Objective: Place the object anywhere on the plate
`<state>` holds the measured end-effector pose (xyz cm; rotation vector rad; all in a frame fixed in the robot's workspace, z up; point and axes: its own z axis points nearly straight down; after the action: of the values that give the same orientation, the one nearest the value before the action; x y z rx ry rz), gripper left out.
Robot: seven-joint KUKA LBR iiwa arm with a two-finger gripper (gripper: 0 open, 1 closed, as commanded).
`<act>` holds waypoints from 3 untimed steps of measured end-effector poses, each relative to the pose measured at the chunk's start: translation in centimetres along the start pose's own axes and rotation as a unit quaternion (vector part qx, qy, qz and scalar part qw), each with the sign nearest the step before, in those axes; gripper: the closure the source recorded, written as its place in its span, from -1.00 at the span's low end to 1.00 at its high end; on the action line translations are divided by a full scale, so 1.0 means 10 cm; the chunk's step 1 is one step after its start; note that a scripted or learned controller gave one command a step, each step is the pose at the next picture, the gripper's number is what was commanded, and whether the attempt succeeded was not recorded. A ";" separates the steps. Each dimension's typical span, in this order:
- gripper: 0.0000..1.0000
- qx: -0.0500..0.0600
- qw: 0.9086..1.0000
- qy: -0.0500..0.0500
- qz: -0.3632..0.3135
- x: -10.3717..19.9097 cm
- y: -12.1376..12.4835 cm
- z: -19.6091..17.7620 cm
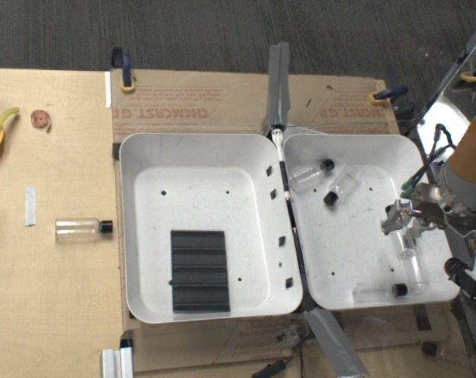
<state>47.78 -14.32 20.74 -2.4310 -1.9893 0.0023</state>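
Start at lower left of centre: your dark ribbed plate (198, 272) sits in the left bin (143, 211). At right, clear bottles (312, 176) lie in the right bin (363, 211). The gripper (403, 225) hovers there; I cannot tell its jaw state. You're still picking; next, grasp one.

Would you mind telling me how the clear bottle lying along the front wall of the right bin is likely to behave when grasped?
The clear bottle lies on its side, so a nudge would probably roll it. Its see-through body looks empty, hence likely light. The smooth surface may slip, and the nearby bin wall could hamper a grasp.
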 end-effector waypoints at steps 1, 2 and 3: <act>-1.00 0.000 1.000 0.000 0.000 0.00 0.00 0.00; -1.00 0.000 0.997 0.000 -0.080 -0.40 0.70 -0.29; -1.00 0.000 0.996 -0.001 -0.085 -0.39 1.93 0.07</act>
<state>65.90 -21.93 20.05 -2.2535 -2.1901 0.0035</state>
